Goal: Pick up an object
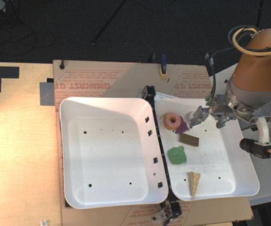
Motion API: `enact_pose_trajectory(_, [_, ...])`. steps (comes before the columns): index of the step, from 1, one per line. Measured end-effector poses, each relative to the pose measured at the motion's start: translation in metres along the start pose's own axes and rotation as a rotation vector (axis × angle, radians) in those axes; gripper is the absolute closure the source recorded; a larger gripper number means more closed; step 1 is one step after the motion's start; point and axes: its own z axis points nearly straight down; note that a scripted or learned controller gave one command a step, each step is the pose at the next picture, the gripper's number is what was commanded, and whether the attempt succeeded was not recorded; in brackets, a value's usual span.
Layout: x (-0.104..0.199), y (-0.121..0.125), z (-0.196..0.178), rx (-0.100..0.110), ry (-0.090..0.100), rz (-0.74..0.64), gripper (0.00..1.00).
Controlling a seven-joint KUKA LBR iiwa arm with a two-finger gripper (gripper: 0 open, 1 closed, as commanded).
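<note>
The right bin (239,173) holds a pink frosted donut (172,121) at its far left, with a small purple piece (182,126) touching it. A brown block (189,139) lies just in front of them. Nearer the camera sit a green lump (176,155) and a tan cone (193,183). My gripper (209,118) hangs over the far middle of this bin, right of the donut and above the bin floor. Its fingers are spread, with nothing between them.
The left bin (78,140) sits beside the right one, with a black clip rail (155,140) along their shared wall. The arm's grey and orange body (253,74) stands over the right bin's far right corner. A black part (255,148) sticks in at the right rim.
</note>
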Motion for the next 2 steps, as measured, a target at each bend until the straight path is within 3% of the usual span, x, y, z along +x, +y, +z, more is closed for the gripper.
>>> enact_pose_trajectory(1, [0.014, 0.011, 0.125, 0.011, 0.003, 0.000, 0.00])
enact_pose_trajectory(2, [0.011, 0.012, 0.108, 0.005, 0.001, 0.005, 1.00])
